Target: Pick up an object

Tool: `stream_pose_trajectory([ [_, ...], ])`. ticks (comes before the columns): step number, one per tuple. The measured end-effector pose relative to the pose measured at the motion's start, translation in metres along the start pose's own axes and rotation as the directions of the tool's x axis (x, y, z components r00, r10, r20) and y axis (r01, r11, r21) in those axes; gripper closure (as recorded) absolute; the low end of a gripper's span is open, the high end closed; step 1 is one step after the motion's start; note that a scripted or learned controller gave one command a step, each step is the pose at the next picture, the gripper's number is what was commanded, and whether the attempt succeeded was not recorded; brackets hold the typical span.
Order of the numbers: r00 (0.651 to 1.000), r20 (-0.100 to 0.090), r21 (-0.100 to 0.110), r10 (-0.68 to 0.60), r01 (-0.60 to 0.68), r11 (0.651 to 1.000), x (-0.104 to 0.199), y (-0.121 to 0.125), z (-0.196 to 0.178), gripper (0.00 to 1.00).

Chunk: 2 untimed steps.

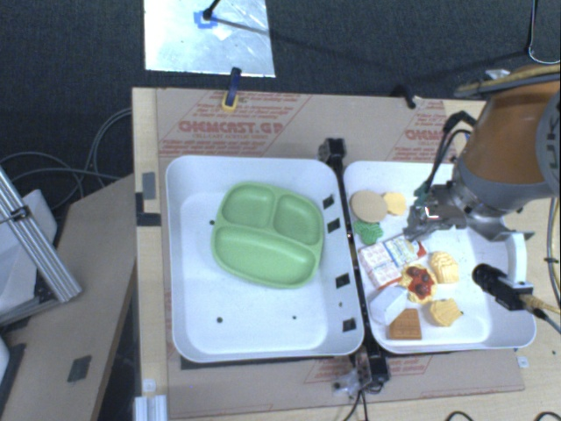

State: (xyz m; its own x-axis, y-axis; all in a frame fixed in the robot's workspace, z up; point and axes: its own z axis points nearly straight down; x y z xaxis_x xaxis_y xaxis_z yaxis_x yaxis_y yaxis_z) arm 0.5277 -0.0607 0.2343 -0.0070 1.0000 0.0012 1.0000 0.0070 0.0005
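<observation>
Toy food [419,281] in right bin [508,327] (packet print unreadable); gripper [421,220] grip indiscernible; board [232,127] "CHEMCAST GP"

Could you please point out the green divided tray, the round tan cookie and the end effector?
Green divided plastic tray [263,254]: camera view, large lower compartment.
Round tan cookie [368,205]: camera view, its centre.
End effector [419,226]: camera view, between fingertips.

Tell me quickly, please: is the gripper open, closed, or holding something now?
Gripper: cannot be told; it hangs low over the toy food in the right bin, and nothing is visibly held.
</observation>
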Motion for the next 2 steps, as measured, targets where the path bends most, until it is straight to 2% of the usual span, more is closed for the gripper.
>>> stream_pose_trajectory([
  [1,1.000,0.000,0.003,0.000,0.000,1.000,0.028,-0.037,0.020,1.00],
  [2,1.000,0.001,-0.002,0.001,-0.001,1.000,0.028,-0.027,0.018,1.00],
])
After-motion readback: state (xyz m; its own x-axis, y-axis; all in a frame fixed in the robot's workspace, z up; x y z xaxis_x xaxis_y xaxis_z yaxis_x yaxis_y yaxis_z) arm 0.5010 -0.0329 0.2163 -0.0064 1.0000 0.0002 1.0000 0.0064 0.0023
